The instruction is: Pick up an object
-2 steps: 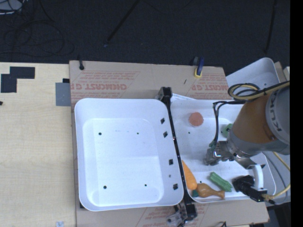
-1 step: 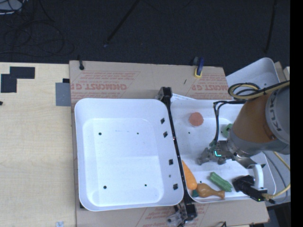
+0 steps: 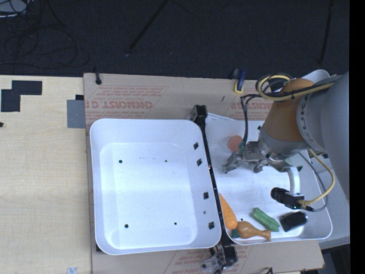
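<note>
Nearest you lie a tan gourd (image 3: 254,231), an orange carrot (image 3: 228,211) and a green piece (image 3: 266,219), well below the gripper (image 3: 244,165). Its fingers stand spread, grasping nothing, and a pinkish-orange object (image 3: 234,143) sits just above them.

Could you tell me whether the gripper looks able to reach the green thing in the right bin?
Probably yes: nothing lies between the gripper and the green thing, which sits uncovered, an orange piece close beside it.
</note>
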`<state>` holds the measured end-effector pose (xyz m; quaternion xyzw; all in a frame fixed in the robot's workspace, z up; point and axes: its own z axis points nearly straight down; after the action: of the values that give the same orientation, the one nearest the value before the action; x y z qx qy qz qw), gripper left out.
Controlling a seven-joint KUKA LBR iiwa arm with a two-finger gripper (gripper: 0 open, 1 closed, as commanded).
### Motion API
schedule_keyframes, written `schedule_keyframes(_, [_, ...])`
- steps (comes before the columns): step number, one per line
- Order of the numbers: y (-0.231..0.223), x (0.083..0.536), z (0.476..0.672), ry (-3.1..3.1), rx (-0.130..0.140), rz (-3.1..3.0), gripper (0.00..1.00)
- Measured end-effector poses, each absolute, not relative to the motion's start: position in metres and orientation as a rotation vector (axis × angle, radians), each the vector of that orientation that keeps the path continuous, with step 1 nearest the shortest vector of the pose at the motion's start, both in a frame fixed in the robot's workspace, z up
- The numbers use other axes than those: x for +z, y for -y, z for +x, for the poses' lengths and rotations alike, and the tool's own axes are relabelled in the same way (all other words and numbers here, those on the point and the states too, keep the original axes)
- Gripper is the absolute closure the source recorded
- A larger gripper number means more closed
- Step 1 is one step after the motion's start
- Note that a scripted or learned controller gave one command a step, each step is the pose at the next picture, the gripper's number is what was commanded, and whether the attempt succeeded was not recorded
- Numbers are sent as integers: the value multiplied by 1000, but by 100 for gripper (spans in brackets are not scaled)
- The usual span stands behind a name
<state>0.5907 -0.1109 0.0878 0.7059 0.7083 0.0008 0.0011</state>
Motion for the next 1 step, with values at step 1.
schedule_keyframes(1, [112,97,587,-2225,-5,2226,100])
